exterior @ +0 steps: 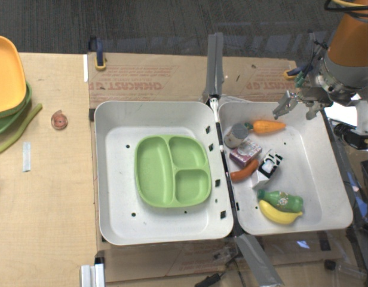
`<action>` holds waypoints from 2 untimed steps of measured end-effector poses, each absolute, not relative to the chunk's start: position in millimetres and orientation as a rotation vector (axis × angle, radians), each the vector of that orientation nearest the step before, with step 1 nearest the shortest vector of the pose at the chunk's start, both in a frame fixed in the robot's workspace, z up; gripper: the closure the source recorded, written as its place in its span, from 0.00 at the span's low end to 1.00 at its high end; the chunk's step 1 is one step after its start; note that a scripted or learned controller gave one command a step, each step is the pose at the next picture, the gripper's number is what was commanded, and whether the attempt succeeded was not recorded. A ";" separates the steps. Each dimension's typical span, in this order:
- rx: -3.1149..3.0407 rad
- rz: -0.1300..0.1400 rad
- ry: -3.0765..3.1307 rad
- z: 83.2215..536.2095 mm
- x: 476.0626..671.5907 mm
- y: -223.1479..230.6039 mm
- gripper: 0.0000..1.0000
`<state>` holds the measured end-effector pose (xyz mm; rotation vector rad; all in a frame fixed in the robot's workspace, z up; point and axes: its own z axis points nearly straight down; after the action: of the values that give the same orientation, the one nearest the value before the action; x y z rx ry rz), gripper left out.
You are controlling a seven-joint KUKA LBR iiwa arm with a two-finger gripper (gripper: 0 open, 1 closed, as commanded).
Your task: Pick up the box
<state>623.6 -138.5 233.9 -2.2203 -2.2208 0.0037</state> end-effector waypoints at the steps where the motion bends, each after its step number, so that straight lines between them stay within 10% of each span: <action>1: -1.877 0.002 -2.519 127.6 638.3 -118.5 0.00; 2: -2.125 -0.034 -2.382 120.9 618.5 -113.1 0.00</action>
<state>618.5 -113.1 120.9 -2.1250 -2.3819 -0.0342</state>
